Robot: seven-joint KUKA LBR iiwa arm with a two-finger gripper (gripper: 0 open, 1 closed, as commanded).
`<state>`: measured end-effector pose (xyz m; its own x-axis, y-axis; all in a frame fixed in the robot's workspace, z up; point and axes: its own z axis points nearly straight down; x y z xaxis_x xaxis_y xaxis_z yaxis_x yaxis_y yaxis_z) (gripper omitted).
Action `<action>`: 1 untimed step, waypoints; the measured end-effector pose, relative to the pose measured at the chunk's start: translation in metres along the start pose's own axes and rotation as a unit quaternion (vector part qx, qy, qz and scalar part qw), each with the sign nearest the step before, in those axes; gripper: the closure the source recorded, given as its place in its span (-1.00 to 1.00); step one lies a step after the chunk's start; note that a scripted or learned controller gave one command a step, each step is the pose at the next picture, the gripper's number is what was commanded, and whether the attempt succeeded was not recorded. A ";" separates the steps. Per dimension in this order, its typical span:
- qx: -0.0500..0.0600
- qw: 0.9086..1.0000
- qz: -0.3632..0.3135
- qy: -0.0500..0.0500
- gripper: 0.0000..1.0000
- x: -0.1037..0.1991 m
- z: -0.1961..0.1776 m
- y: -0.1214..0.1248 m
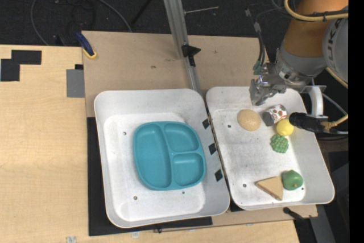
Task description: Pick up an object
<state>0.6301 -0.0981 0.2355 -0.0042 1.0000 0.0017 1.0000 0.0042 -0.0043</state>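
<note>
Currently: gripper (263, 90) at right bin's (243, 193) far edge, finger state unreadable. Nearest item: tan ball (248, 120), just beside. Risk: round ball rolls off; crowded can (276, 114) and lemon (284, 127) invite collision.

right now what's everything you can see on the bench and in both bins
bins: 2, white, side by side on the bench
divided tray: 1, teal, left bin
round bun-like item: 1, tan, right bin
red and white item: 1, right bin, far side
yellow item: 1, right bin
bumpy item: 1, green, below the yellow one
wedge: 1, tan, near corner
round item: 1, green, beside the wedge
arm: 1, grey and orange, gripper over right bin's far edge
</note>
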 end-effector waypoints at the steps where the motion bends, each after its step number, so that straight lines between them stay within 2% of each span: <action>1: 0.000 1.000 0.000 0.000 1.00 0.053 0.001 -0.009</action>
<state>0.6210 -0.0450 0.2344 -0.0050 1.0000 0.0019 1.0000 0.0050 -0.0042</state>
